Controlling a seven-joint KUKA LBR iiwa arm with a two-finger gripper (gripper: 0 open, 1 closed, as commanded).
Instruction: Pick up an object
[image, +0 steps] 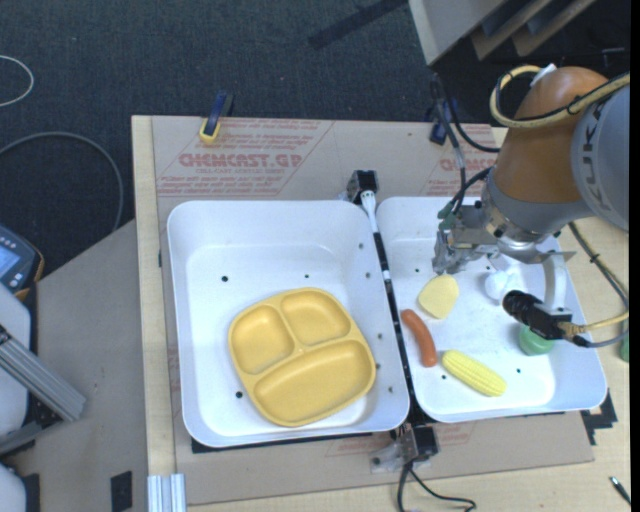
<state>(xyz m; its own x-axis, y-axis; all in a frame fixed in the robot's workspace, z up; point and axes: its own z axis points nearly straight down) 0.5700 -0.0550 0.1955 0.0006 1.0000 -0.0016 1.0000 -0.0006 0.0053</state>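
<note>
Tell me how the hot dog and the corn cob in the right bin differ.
The hot dog is orange-red and smooth; the corn cob is yellow and ridged. The hot dog lies by the bin's left wall, running nearly up and down the view; the corn cob sits nearer the front edge, angled more across. The corn cob looks thicker. Both lie flat, untouched by the hand.

Bench (250, 150): two bins side by side, touching along their inner rims.
Left bin (200, 240): one three-compartment tray (300, 355), lying toward the front.
Right bin (575, 385): toy potato chip (438, 297) near the middle; toy hot dog (420, 337) just in front of it, by the left wall; toy corn cob (473, 372) in front, right of the hot dog.
Gripper (462, 252): over the right bin, just behind the chip.
</note>
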